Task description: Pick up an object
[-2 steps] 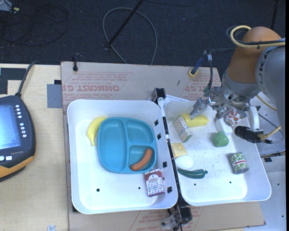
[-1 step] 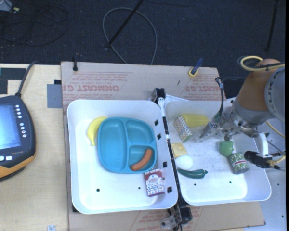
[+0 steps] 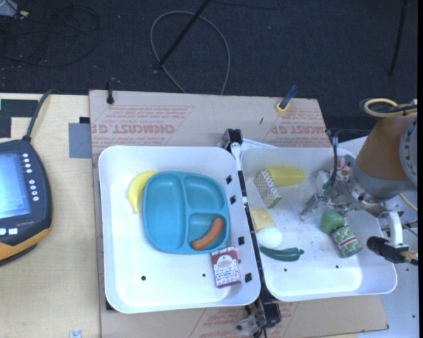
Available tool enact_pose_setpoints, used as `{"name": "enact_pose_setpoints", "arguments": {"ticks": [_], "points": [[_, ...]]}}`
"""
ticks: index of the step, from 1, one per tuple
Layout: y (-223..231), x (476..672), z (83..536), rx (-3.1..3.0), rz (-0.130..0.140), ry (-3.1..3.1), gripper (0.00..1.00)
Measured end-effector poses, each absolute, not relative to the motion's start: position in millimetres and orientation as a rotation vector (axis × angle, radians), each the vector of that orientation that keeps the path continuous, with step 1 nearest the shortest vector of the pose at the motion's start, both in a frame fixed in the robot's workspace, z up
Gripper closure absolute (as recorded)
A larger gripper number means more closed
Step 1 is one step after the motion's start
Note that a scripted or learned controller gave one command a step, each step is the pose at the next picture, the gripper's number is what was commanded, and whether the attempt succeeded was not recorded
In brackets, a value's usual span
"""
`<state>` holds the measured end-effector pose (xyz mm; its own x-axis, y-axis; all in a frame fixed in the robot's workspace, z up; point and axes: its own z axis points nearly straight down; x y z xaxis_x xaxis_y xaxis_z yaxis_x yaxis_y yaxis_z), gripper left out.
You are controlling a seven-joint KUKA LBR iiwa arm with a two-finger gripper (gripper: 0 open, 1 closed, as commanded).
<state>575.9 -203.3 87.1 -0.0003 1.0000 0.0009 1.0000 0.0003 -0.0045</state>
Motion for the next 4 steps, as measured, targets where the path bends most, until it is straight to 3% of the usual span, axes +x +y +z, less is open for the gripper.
{"name": "enact_pose_setpoints", "arguments": {"ticks": [1,2,3,4], "points": [[-212,529.9,88,-2.219,0.001,-2.219,0.00],[-214,531.3,99,-2.225,-0.003,-2.211,1.00],[-214,531.1,99,-2.227,-0.002,-2.209,0.00],[-215,530.8,109,-2.230,-0.002,-2.204,1.00]]}}
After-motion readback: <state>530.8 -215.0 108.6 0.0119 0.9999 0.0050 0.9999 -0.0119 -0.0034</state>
